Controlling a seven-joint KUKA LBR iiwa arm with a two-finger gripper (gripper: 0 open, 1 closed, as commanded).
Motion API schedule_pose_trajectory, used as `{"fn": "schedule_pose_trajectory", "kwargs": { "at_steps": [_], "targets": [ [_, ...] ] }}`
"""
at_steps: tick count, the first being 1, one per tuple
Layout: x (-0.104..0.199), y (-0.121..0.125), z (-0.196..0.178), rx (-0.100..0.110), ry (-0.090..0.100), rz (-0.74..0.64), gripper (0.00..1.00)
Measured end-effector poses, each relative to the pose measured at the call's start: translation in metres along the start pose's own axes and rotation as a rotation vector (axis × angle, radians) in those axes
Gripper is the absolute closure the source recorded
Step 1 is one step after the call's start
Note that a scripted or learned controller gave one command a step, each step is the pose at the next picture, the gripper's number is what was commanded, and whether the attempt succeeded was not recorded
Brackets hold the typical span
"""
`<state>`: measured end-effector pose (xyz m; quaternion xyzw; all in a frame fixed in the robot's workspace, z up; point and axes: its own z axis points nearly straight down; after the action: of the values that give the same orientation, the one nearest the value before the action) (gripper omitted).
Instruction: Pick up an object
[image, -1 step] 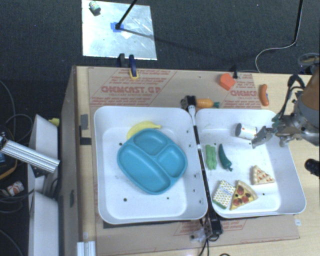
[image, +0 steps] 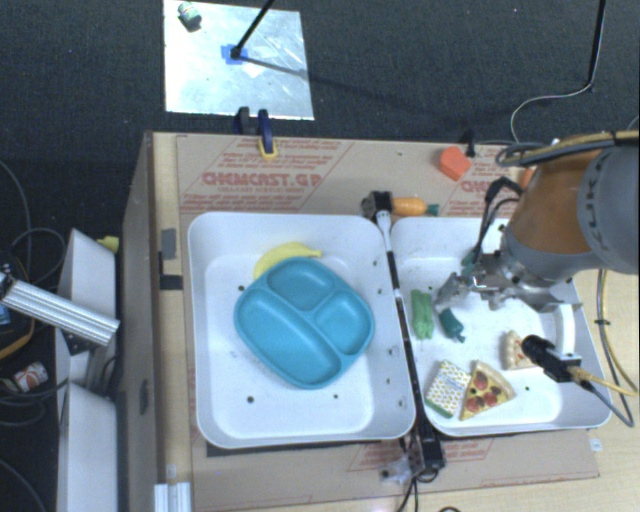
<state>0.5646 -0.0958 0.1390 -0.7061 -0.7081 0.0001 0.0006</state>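
Two white bins (image: 300, 420) share the bench; over the right one the gripper (image: 455, 290) hangs spread above a green piece (image: 423, 313).

A shiny metal sheet (image: 238, 58) lies on the dark floor beyond the bench's far edge. An orange block (image: 453, 162) sits on the cardboard near the far right corner, a blue-and-yellow clamp (image: 263, 130) grips the far edge.
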Motion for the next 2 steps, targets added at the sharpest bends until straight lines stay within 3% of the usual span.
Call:
{"fn": "schedule_pose_trajectory", "kwargs": {
  "at_steps": [1,2],
  "targets": [
    [0.002,0.0,0.049,-0.01,0.0,0.001,0.0],
    [-0.032,0.072,0.025,-0.006,-0.002,-0.001,0.0]
  ]
}}
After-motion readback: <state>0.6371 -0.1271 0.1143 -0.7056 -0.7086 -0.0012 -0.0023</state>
